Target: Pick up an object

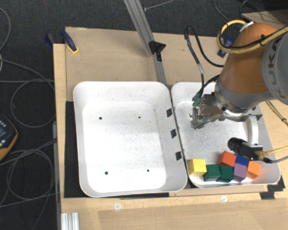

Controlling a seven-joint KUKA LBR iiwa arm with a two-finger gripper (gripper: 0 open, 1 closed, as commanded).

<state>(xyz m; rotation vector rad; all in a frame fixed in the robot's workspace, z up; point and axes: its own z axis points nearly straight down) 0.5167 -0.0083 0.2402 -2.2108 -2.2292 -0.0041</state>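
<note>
A single fixed camera sits above the counter (110,47) and looks down on it at a slant, far enough back to take in both white bins whole. The left bin (81,128) fills the middle of the view, the right bin (182,95) lies beside it. The arm (252,66) enters from the right edge. Dark floor with cables (19,90) borders the left and top.

text: none legible | labels: none (device screen at left too blurred)
</note>
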